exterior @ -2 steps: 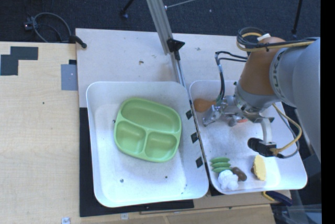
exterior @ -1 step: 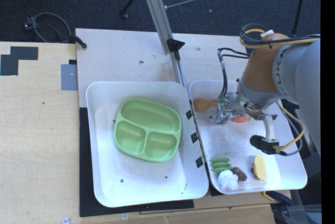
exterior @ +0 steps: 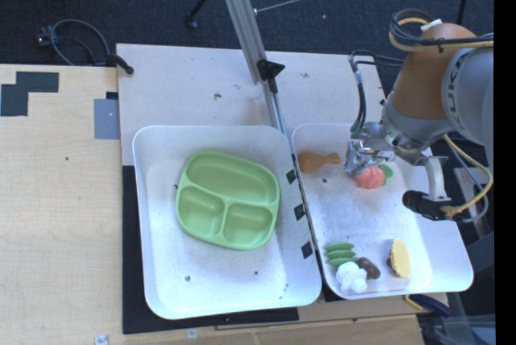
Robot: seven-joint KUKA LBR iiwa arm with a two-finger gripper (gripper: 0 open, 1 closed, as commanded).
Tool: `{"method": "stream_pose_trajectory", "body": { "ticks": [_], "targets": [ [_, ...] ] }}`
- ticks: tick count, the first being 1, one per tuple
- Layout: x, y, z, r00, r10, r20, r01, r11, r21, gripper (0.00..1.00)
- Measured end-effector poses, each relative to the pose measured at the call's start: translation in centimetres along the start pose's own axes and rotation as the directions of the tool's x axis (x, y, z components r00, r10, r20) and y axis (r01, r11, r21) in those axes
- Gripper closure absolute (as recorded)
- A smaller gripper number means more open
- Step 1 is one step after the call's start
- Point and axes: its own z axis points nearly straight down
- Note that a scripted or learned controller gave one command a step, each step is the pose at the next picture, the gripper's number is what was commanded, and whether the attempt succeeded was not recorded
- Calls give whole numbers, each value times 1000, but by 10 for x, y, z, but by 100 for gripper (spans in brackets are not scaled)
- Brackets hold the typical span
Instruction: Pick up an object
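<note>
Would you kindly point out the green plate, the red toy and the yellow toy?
Green plate (exterior: 228,199), camera view, centre divider.
Red toy (exterior: 371,177), camera view, its top.
Yellow toy (exterior: 399,258), camera view, its middle.

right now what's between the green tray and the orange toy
In the camera view, the two bins' adjoining rims lie between the green tray and the orange toy; otherwise bare white bin floor.

The bench (exterior: 193,89) is a pale board with a few dark specks, its bare stretch running along the far edge. Two shallow white bins rest on it side by side: the left bin (exterior: 153,255) covers the near left part, the right bin (exterior: 435,271) reaches the near right corner. They touch along the middle. A slanted metal rail (exterior: 246,21) rises from the far middle.
</note>
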Motion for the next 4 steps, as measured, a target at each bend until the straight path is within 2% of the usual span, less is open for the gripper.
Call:
{"method": "stream_pose_trajectory", "body": {
  "ticks": [1,2,4],
  "targets": [
    [0,-9,-56,1000,-2,0,2,1000,1,100],
    [-2,-8,-84,1000,-1,0,1,1000,3,100],
    [101,-32,-56,1000,-6,-3,6,1000,10,100]
  ]
}}
